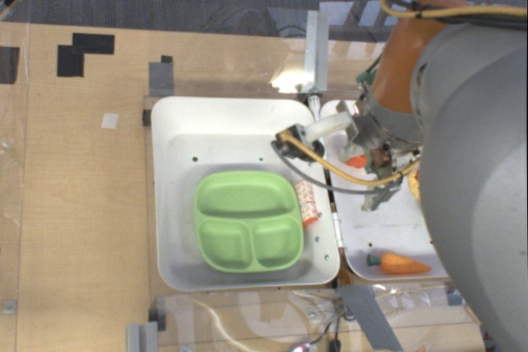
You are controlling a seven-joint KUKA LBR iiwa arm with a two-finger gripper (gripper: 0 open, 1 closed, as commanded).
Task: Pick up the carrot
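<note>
The carrot (404, 265) is orange with a small green top at its left end. It lies flat near the front edge of the right bin (396, 222). My gripper (375, 177) hangs over the middle of that bin, above and a little left of the carrot and clearly apart from it. Cables loop around the gripper, and the grey arm with its orange band (404, 66) covers much of the bin's right side. A small red-orange item (355, 162) lies just beside the gripper's left side.
The left bin (177, 144) holds a green divided plate (247, 220) with a small red and white packet (307, 203) at its right edge. A yellow object (415, 185) peeks out by the arm. A metal post (317, 53) stands behind the bins.
</note>
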